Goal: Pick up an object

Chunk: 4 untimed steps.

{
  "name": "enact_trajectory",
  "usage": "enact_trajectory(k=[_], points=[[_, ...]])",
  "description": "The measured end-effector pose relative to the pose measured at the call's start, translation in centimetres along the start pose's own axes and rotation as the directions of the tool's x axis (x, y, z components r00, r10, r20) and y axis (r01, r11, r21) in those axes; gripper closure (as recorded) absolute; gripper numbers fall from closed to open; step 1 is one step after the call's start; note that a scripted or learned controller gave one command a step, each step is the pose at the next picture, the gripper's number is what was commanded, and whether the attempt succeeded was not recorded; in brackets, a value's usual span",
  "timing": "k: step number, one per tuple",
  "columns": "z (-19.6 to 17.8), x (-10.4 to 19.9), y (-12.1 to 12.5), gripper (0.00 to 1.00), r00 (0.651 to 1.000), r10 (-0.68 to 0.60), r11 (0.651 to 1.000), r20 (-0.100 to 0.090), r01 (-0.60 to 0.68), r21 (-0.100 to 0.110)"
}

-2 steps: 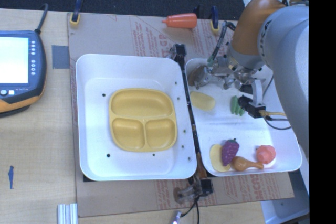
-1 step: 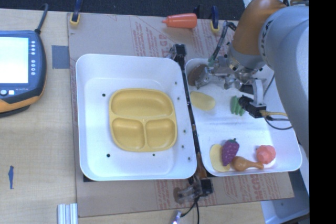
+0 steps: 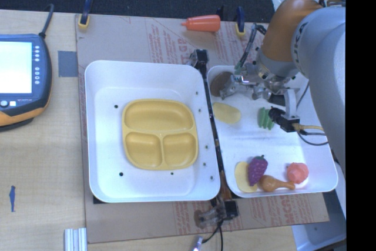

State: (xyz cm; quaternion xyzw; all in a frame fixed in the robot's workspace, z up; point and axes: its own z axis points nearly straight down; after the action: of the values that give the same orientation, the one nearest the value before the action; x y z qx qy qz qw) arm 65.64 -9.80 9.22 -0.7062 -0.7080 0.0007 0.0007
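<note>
The right bin [image 3: 311, 144] holds several toy foods. A pale yellow piece [image 3: 226, 113] lies near its left wall and a green piece [image 3: 266, 119] sits in the middle. Along the front edge are a purple grape bunch [image 3: 257, 169] on a yellow disc [image 3: 241, 178], an orange-brown piece [image 3: 276, 184] and a pink-red piece [image 3: 298, 173]. My gripper [image 3: 249, 89] hangs low over the bin's far left corner, beside a brownish object [image 3: 220, 86]. It is just above and between the pale yellow and green pieces. The wrist hides what is under it.
The left bin [image 3: 100, 126] carries a yellow divided plate [image 3: 160, 132]. An orange toy carrot [image 3: 202, 23] lies on the cardboard behind the bins. A teach pendant [image 3: 20, 78] rests at the far left of the bench. The arm [image 3: 320, 50] covers the right bin's far right side.
</note>
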Motion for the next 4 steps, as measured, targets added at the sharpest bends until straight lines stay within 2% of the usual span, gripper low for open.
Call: enact_trajectory(k=[2,3,4], points=[[0.0,0.2,0.0,0.00,1.000,0.000,1.000,0.000,0.000,0.001],[-14.3,-3.8,0.0,0.00,1.000,0.000,1.000,0.001,0.000,-0.004],[-6.8,-6.8,-8.0,0.00,1.000,-0.001,1.000,0.001,0.001,0.005]])
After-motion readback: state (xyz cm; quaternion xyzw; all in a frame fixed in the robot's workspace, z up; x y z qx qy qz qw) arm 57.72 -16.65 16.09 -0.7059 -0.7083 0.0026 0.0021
